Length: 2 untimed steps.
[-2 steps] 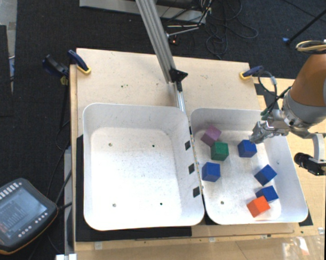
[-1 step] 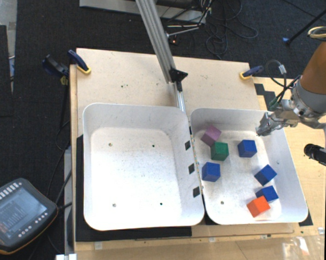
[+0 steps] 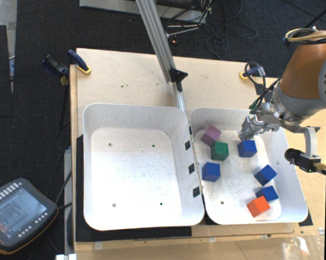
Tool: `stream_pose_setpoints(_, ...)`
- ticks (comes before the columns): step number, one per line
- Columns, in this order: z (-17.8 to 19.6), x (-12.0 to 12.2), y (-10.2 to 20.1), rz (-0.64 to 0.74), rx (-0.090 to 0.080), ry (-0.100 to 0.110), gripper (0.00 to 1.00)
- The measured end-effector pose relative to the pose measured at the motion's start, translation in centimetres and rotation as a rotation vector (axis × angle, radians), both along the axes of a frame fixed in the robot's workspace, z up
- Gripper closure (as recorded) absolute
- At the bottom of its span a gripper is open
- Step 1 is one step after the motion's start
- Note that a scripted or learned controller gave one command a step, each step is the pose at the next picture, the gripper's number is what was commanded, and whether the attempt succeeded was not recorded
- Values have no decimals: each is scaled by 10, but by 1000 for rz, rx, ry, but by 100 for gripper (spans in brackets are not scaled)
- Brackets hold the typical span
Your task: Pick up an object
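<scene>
Blue cube (image 3: 247, 148) sits in the right bin (image 3: 289, 182), directly under the hand (image 3: 250, 132), apparently lined up for grasping; finger state I cannot tell.

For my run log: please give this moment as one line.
end effector: above blue cube, right bin | grasp: not visible | left bin: no blocks

Both bins (image 3: 99, 124) are white with dark speckles. The blocks are four blue (image 3: 211, 171), one green (image 3: 220, 151), one purple (image 3: 211, 135), one orange (image 3: 258, 206).
</scene>
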<state>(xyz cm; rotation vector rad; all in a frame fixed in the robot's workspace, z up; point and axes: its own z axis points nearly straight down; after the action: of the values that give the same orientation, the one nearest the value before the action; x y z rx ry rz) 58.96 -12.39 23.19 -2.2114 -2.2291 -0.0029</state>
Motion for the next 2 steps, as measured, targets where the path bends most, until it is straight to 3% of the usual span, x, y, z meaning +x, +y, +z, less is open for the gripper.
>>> stream_pose_setpoints(1, 3, -10, 62, 0, 0, 1, 100)
stream_pose_setpoints(2, 8, -30, 105, -1, 0, 2, 100)
